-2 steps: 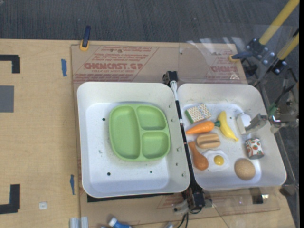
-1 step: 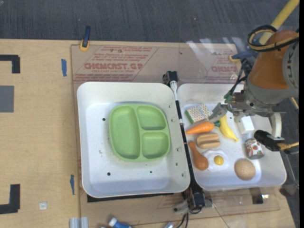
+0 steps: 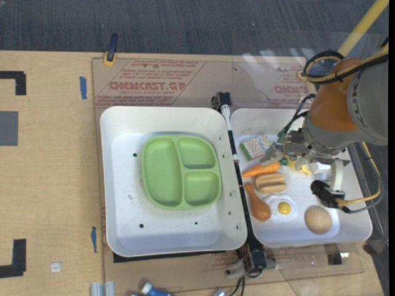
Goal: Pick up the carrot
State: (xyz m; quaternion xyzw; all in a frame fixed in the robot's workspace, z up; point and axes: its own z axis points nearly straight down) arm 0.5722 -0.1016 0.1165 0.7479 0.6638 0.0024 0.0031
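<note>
Overhead, the camera view covers a light wooden bench (image 3: 49, 184) that carries a brown cardboard sheet (image 3: 154, 79) printed with red lettering, and two shallow white bins sit side by side on that sheet. Beyond the far edge of the bench, dark grey carpet (image 3: 185, 11) fills the floor area. Black tape marks (image 3: 15, 82) lie on the bench at the left, blue tape strips (image 3: 83, 87) mark the cardboard's left edge, and a blue-and-yellow clamp (image 3: 111, 49) grips its far edge. The left bin (image 3: 117, 227) holds a green divided plate (image 3: 181, 171) with three compartments, lying flat at the bin's centre. The right bin (image 3: 358, 230) holds the toy food: the carrot (image 3: 261, 169) lies near the bin's left wall, its tip pointing left and its green top toward the arm. A hot dog bun (image 3: 271, 182) lies just near of the carrot and touches it, an orange drumstick-shaped piece (image 3: 258, 204) lies nearer still, a fried egg (image 3: 283, 208) sits right of that piece, and a tan egg-shaped item (image 3: 318, 219) rests at the near right. A green-patterned packet (image 3: 255, 145) lies far of the carrot. The grey arm with its orange band (image 3: 330, 106) reaches in from the right, and the gripper (image 3: 290, 156) is low over the right bin, just right of the carrot's green top; its opening cannot be determined.
</note>
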